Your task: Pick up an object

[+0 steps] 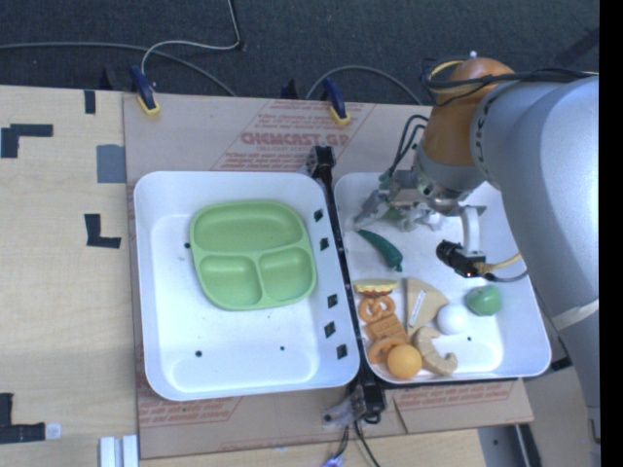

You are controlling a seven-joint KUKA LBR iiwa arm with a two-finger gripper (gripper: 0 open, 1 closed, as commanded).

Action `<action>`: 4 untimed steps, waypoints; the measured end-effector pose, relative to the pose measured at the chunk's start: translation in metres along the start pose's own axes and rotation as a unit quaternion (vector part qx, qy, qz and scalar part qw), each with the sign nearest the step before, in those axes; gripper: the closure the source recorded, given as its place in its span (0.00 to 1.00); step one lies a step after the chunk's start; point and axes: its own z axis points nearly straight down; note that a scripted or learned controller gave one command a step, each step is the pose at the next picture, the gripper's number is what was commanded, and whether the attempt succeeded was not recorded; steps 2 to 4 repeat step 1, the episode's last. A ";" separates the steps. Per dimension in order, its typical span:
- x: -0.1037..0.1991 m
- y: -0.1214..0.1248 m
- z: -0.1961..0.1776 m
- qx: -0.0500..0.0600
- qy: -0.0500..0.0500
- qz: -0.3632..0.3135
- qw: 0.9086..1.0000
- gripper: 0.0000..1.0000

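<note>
The tool [399,205] hangs low over the upper part of the right bin [516,363], right of centre in the frame; whether it is spread or pressed together cannot be told. Just below it lies a green pepper [382,247], apart from it. Lower in that bin sit a pretzel [377,308], an orange [404,361], a white ball [452,318] and a green ball [483,301]. The left bin [161,290] holds a green divided plate [253,253].
</note>
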 end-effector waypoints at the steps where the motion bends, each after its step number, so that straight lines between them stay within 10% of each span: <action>1: -0.005 -0.006 0.010 0.001 0.000 0.001 1.000 0.00; 4: -0.005 -0.006 0.010 0.001 0.000 0.001 1.000 0.00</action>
